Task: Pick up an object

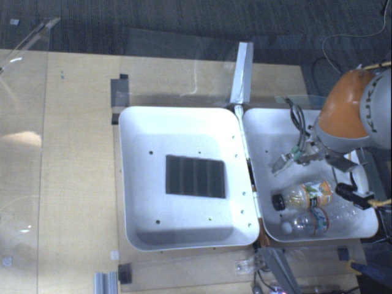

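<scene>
Table (67, 182): pale wood, carrying two shallow white bins side by side.
Left bin (141, 133): the larger white tray in view, with a dark ribbed rectangular mat (196, 176) lying flat near its middle.
Right bin (263, 133): holds the arm's reach and two bottles in its near half.
Arm (349, 112): grey with an orange band, coming in from the right over the right bin.
Gripper (288, 160): low over the middle of the right bin, pointing left; whether its fingers are spread or pressed together cannot be told, and nothing shows between them.
Yellow bottle (304, 196): lying on its side, dark cap toward the left, just below the gripper but apart from it.
Clear bottle (305, 223): lying on its side just beside the yellow bottle, nearer the bin's front wall.
</scene>
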`<state>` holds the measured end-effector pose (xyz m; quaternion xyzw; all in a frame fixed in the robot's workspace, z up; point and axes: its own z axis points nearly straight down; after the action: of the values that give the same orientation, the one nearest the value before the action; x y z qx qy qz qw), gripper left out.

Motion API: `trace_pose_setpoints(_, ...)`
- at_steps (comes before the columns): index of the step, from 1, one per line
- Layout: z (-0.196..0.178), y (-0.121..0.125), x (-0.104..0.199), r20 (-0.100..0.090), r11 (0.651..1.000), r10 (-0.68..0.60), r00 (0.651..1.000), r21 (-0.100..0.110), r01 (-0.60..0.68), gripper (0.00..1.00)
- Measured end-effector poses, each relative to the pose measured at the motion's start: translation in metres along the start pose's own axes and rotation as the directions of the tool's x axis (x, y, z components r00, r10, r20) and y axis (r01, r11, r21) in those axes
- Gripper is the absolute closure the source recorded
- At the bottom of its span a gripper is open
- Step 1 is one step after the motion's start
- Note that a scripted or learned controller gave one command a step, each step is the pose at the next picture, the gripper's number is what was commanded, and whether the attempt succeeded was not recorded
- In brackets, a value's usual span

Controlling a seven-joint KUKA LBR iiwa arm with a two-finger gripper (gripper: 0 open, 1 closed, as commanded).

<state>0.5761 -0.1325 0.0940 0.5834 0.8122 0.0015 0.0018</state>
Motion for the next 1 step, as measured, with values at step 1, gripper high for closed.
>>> trace_pose_setpoints(1,0.0029,-0.0712,-0.0007,0.010,0.998,-0.055,0.998,-0.013,0.055,0.00)
